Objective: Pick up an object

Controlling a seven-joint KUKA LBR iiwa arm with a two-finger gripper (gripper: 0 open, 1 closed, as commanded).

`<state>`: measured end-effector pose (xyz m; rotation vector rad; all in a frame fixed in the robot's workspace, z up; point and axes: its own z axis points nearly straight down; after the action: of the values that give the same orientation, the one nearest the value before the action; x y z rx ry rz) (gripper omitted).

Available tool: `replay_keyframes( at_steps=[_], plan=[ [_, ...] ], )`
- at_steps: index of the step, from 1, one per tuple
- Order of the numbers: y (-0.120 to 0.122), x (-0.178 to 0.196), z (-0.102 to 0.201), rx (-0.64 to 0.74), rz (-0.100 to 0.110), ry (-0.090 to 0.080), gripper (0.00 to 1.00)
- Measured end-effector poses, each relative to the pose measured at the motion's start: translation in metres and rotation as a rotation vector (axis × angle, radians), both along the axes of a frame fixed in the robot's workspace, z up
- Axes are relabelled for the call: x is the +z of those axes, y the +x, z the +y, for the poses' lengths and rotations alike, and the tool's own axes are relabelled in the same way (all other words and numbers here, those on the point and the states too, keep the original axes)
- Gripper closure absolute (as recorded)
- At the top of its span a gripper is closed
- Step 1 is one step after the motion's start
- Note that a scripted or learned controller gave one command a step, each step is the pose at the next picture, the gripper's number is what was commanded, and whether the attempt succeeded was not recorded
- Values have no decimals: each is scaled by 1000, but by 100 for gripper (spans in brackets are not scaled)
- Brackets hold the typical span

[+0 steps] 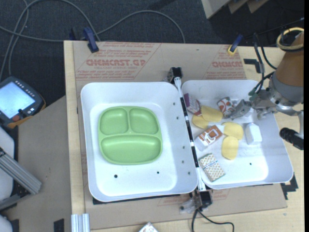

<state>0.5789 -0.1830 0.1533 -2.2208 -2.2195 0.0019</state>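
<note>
White plastic forms both bins: the left bin (91, 129) carries a green three-compartment plate (129, 135) at its centre. The right bin (270, 170) holds yellow chip-like pieces (231, 146), a checked packet (212, 166) at seven o'clock, a red-and-white carton (209, 135) and a small white block (252, 133). The gripper (240, 109) hovers near the bin's twelve o'clock rim; its state I cannot tell.
</note>
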Motion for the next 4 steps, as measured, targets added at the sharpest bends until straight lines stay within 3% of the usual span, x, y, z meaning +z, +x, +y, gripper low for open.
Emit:
replay_keyframes(
  at_steps=[1, 2, 3, 4],
  plan=[
    [-19, -50, 31, 0, -15, -3, 0],
    [82, -39, 31, 2, -4, -2, 0],
    [84, -58, 19, 4, -17, -4, 0],
    [87, -45, 18, 6, -29, -11, 100]
  ],
)
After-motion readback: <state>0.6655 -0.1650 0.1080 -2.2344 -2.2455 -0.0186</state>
